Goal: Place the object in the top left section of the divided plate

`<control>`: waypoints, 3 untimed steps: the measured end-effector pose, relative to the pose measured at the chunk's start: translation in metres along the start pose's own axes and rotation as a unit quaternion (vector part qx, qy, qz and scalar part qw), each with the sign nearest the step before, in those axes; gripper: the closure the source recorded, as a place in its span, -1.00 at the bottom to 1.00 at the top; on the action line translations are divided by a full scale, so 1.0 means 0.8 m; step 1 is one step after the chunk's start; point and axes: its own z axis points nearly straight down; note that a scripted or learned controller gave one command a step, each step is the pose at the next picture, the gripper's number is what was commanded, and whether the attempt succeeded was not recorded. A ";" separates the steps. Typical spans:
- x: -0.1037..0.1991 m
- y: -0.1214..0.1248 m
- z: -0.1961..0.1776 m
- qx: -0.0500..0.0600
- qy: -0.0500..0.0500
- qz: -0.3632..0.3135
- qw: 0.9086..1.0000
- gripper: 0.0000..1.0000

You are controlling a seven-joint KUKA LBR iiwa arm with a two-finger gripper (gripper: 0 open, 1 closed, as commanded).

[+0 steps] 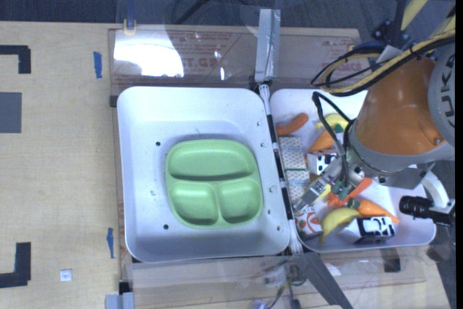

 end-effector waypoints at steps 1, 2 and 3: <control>-0.047 -0.038 0.000 -0.001 -0.002 0.107 0.994 -1.00; -0.046 0.028 -0.001 -0.002 -0.003 -0.031 1.000 -1.00; -0.100 -0.013 0.106 -0.003 -0.002 0.094 0.996 -1.00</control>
